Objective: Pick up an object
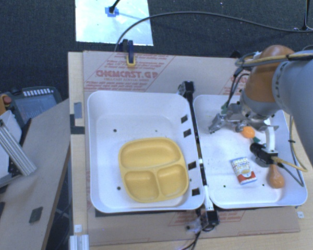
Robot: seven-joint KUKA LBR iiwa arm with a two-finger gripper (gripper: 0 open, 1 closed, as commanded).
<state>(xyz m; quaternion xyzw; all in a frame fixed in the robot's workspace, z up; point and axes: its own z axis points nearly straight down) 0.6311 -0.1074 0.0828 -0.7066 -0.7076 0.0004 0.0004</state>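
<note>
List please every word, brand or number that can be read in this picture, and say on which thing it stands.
"CHEMCAST GP": red print on the brown protective sheet behind the left bin; the last letters are unsure.
Faint red print repeats elsewhere on that sheet: too blurred to read.
Small carton in the right bin: a printed face, too small to read.
Pendant at the left: no legible text.

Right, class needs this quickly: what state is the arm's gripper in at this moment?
Gripper: low over the right bin, whether open or closed cannot be told; nothing seen held.
</note>
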